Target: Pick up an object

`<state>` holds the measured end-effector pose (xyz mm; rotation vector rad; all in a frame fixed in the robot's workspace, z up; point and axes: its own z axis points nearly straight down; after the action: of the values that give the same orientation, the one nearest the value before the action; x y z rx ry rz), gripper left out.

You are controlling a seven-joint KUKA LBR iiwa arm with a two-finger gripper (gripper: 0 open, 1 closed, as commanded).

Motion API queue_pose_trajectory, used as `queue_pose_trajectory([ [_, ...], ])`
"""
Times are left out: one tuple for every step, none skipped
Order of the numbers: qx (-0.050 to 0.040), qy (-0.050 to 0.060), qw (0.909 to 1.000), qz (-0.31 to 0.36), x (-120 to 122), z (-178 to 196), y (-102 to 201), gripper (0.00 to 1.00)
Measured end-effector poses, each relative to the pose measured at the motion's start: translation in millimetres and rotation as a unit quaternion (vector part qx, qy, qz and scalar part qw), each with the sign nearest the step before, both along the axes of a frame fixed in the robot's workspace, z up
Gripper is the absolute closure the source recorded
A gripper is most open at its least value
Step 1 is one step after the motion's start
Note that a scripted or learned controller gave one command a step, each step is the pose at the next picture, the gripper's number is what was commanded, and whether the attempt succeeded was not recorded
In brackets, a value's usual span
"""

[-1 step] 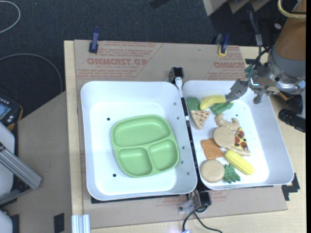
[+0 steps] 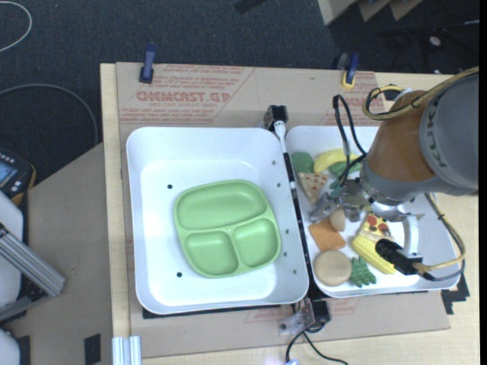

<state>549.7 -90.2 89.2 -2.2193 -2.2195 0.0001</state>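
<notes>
Glossy three-compartment green tray (image 2: 225, 227), gripper (image 2: 340, 201) over plastic foods, closure unclear

Green divided tray (image 2: 227, 227) in left bin (image 2: 144, 204).

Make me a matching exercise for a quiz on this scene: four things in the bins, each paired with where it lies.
Things:
1. green tray
2. corn
3. round cookie
4. banana

Places:
A. right bin, near edge, beside the divider
B. left bin, middle
C. right bin, far end
D. right bin, right of the cookie

Pairs: 1-B, 2-D, 3-A, 4-C
</notes>
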Motion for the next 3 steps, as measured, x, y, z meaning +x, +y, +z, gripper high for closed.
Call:
queue_pose_trajectory([
  [-0.0011,-0.002,1.0000,-0.001,1,13,-1,1.00],
  [-0.0014,-0.002,1.0000,0.000,36,-4,-44,1.00],
  [-0.0003,0.001,1.0000,0.000,10,-5,-52,1.00],
])
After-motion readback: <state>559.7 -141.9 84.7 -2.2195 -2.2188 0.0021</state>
